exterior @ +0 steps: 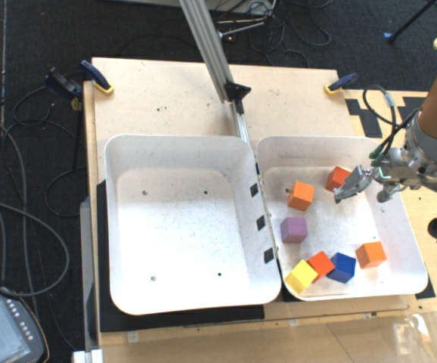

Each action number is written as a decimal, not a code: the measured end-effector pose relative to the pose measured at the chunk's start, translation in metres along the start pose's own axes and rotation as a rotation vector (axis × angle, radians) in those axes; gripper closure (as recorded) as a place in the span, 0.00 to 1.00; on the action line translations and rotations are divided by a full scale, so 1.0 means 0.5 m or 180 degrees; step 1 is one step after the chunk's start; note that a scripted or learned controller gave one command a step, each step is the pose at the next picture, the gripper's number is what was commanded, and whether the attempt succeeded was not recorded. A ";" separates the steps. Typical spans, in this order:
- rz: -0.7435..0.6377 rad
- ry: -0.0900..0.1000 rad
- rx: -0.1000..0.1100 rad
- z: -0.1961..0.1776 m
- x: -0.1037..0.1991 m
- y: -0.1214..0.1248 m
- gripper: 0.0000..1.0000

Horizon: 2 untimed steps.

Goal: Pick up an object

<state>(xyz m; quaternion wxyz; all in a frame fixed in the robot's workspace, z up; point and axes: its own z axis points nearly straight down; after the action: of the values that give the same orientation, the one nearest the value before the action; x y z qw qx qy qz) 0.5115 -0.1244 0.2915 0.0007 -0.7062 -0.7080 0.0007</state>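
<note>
Fingers (368, 185) hang over the upper right part of the right bin (411, 229), spread apart, with one grey finger slanting down to the left near the red cube and the other lower on the right over the bin's floor. Nothing sits between them. The red cube (338, 178) lies just beside the left finger, on its outer side, so close that they look to touch, though whether they really do I cannot tell from this slant. It rests on the bin floor, near the bin's far wall.

Other blocks lie in the same bin. An orange cube (302, 195) sits to the left of the red one, near it but apart. A purple cube (294, 229) lies nearer the camera than that, close to the bin's left wall. Along the near side a yellow cube (302, 276), a small orange-red cube (321, 262) and a blue cube (342, 267) crowd together, each touching or nearly touching its neighbour. Another orange cube (370, 254) sits to their right, a little apart, well clear of the fingers.

The left bin (116, 203) stands side by side with the right one on the bench (165, 97). The grey arm (430, 138) reaches in from the right edge, its wrist above the right bin's far right corner.
</note>
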 end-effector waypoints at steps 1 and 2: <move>0.0008 -0.0002 -0.0011 -0.003 -0.001 0.001 0.00; 0.0012 0.0004 0.0013 0.123 0.010 -0.001 0.00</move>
<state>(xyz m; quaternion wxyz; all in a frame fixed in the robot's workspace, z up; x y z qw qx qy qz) 0.5107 -0.1194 0.2302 0.0025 -0.7075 -0.7067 0.0018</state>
